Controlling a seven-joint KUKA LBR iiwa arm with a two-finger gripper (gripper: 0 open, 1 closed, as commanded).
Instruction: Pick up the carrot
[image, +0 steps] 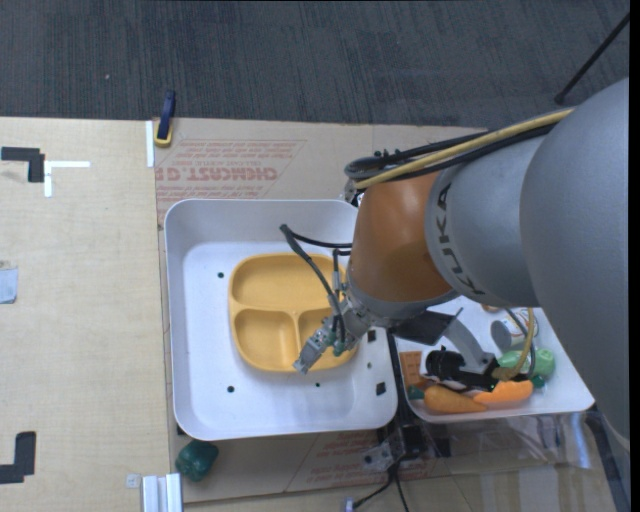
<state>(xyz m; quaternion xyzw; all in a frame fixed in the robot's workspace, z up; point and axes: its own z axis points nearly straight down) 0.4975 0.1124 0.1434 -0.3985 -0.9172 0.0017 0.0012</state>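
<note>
We logged the carrot lying at the near edge of the right bin, beside a green object. The jaws hung over the yellow divided tray in the left bin; we could not tell their state.

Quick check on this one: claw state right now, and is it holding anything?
Claw: low over the yellow tray in the left bin; open or closed cannot be told. Carrot lies in the right bin, apart from it.
</note>
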